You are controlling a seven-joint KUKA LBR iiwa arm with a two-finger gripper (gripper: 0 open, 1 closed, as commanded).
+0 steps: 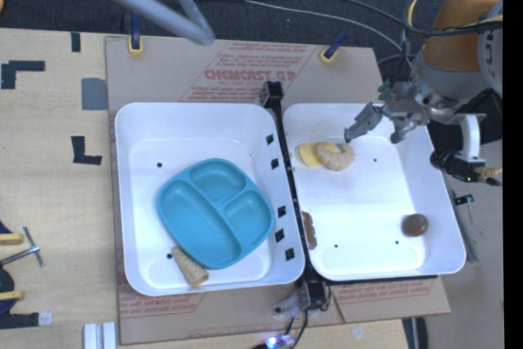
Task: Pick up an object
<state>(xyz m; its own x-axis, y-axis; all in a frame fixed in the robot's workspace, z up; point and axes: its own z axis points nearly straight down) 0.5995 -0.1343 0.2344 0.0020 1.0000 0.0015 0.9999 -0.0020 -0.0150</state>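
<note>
Camera view: gripper (377,125) over right bin (433,176), fingers spread wide, nothing between them. Nearest target, pale pastry-like item (327,155), lies just below-left of the fingertips. Looks like approach phase. Next: shift over it, descend, close.

We see one grey robot arm (458,53) entering from the right side of the view, its orange band (470,8) rounded and bright near the upper right corner. Below the band, the wrist bends down and to the left. At its end sits the two-finger gripper (377,128). We can make out two dark grey fingers (361,125) slanting down to the left, spread apart, with nothing between them.
</note>
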